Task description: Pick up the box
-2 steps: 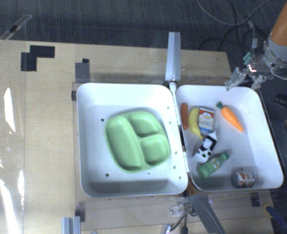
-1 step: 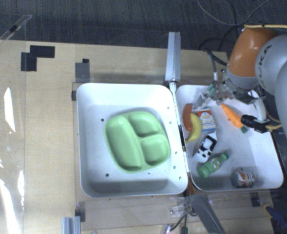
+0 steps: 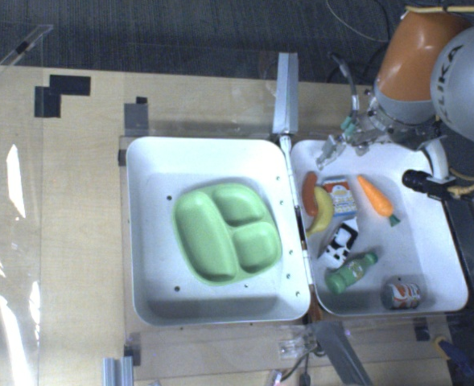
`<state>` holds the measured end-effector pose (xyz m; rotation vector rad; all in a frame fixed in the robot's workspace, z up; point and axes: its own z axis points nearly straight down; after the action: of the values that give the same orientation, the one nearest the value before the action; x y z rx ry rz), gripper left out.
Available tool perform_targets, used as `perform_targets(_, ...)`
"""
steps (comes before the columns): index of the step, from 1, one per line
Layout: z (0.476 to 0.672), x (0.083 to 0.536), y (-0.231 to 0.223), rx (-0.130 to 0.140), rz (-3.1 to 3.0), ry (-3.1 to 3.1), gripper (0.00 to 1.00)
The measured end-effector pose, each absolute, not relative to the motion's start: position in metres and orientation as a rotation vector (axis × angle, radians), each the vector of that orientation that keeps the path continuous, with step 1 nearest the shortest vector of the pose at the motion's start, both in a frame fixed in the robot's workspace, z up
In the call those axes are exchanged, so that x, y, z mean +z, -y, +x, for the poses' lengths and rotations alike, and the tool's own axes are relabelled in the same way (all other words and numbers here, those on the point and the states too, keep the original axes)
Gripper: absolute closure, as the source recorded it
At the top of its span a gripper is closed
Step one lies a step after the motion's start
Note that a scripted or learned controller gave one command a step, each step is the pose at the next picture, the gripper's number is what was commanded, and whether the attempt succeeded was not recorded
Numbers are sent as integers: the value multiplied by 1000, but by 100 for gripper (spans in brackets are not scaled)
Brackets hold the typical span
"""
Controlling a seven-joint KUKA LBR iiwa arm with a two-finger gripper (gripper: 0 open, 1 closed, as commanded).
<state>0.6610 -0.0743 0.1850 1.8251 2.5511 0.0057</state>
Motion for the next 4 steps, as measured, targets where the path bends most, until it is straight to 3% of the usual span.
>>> perform_targets(1,650,112,118,2,1718,-2628,0)
perform_targets(2,674,97,139,15,1811,-2573,0)
perform_targets(3,654,87,120,9,1843,-2536,0)
perform_targets(4,657,98,118,17,1837,-2534,100)
